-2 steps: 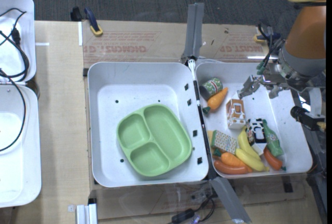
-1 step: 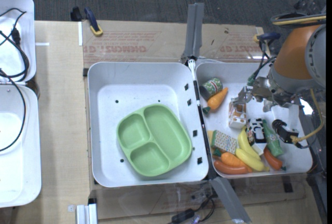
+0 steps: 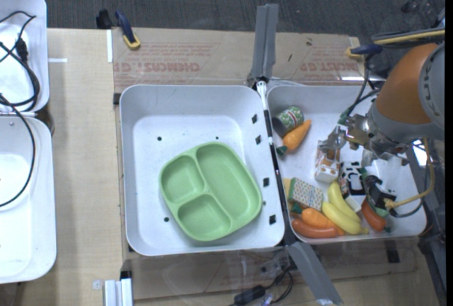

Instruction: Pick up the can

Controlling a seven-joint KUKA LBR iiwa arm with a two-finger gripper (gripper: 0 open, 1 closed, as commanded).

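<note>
Hovering over the middle of the right bin [image 3: 333,88], the gripper [image 3: 348,140] sits among the clutter in the right half of the frame, with nothing visibly held. Whether the tool is apart or together cannot be told; its working end is lost against the arm's own hardware.

The can [image 3: 290,116], green-labelled, lies in the upper left corner of that bin, close to the dividing wall. A carrot [image 3: 298,134] lies just below it, near or touching; contact cannot be confirmed. The can stands well apart from the gripper, toward frame left.

Assessment: the step in hand is the approach, and the grasp is not yet made. The next move calls for travel toward frame left and slightly up, then a descent that straddles the can without catching the carrot or the bin wall.

Limits of view: the can's attitude, upright or on its side, is hard to make out. A small white carton [image 3: 327,170] and a banana [image 3: 341,210] lie lower in the bin, and items beneath the arm are partly covered. The left bin [image 3: 141,120] bears a green plate [image 3: 209,191].
</note>
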